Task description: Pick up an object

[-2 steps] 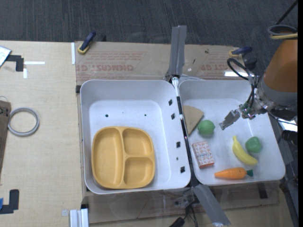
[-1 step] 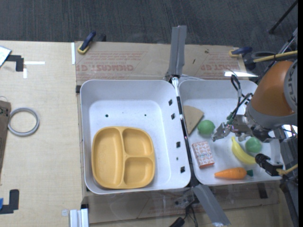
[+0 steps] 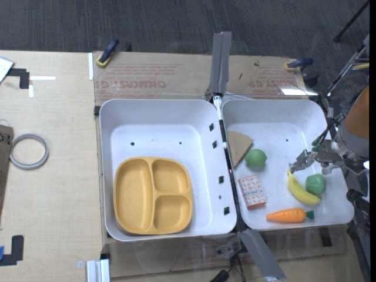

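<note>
Arm low over the right bin [image 3: 276, 113], nothing lifted.
The gripper [image 3: 312, 163] hangs just above the banana [image 3: 302, 190], jaws spread and empty; a green ball [image 3: 315, 183] touches the banana, so closing may nudge both away.

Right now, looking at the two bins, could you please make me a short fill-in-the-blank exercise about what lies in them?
1. The yellow divided plate lies in the ____ bin as the camera sees it.
2. The carrot is the colour ____.
3. The yellow banana lies between the small printed box and the ____ ball near the gripper.
4. The plate has ____ compartments.

Missing words: left; orange; green; three
</note>
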